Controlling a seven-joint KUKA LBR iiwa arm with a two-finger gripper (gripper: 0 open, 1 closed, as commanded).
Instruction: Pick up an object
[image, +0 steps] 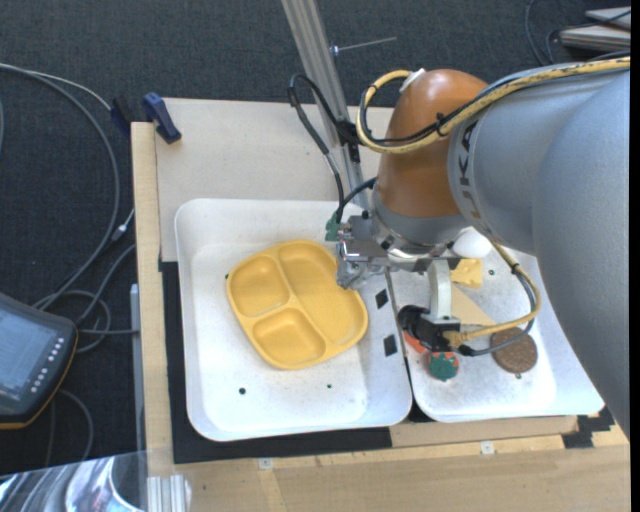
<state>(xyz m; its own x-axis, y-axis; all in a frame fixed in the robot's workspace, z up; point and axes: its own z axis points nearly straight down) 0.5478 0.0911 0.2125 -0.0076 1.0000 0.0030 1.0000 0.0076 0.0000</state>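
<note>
A yellow three-compartment plate (295, 303) lies tilted in the left white bin (290, 400). My gripper (352, 268) hangs at the plate's right edge, close to the wall between the two bins. The wrist and the orange band hide much of it. In the right bin (490, 395) lie a yellow wedge (467, 273), a brown disc (515, 353) and a small green and red piece (443, 364). A white rounded thing (470, 242) peeks out from under the arm.
The big grey arm covers the back and right side of the right bin. A blue clamp (160, 116) sits at the bench's far left corner. Cables and a dark tablet (30, 365) lie on the floor to the left.
</note>
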